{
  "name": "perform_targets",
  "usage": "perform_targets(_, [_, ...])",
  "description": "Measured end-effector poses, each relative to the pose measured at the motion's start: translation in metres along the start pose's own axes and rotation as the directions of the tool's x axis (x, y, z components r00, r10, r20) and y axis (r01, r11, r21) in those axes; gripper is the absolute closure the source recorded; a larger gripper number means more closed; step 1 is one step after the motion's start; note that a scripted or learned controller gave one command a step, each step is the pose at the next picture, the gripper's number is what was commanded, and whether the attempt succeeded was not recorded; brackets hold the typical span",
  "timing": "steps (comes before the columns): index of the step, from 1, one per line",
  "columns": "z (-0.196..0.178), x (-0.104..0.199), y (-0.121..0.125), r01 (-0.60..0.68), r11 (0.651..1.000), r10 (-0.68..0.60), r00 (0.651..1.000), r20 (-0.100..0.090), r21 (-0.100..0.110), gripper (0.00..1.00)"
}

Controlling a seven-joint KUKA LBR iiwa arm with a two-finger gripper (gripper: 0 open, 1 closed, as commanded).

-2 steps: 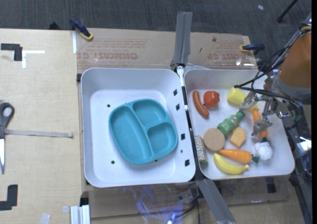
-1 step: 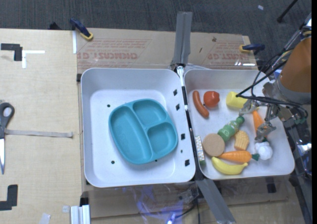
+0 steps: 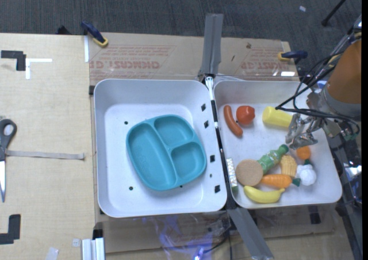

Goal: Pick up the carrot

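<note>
Near the right bin's (image 3: 339, 195) front edge, carrot (image 3: 276, 181) lies between cookie (image 3: 249, 172) and banana (image 3: 263, 194), likely light, rigid, slick plastic, best pinched across its thick middle; gripper (image 3: 299, 135) hovers above, spread indeterminate.

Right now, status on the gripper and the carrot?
Gripper low in the right bin, nothing visibly held. Carrot lying loose, apart from it. Corn, green bottle, banana crowd the carrot.

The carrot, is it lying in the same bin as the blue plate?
No, the carrot lies in the right bin among other toy foods, while the blue plate sits in the left bin.
</note>
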State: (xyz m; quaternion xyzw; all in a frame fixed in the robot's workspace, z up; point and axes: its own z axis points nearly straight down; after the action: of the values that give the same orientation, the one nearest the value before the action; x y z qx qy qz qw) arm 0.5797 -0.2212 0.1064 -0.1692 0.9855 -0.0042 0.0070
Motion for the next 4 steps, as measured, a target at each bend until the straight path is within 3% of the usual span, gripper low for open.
perform_targets(1, [0.011, 0.079, 0.028, 0.266, 0.964, -0.266, 0.964, -0.004, -0.007, 1.00])
perform_targets(2, [0.005, 0.067, 0.031, 0.275, 0.961, -0.275, 0.961, 0.021, 0.007, 0.00])
perform_targets(3, [0.012, 0.068, 0.080, 0.161, 0.987, -0.161, 0.987, -0.007, -0.010, 0.00])
perform_targets(4, [0.011, 0.046, 0.137, 0.077, 0.997, -0.077, 0.997, -0.004, -0.007, 0.00])
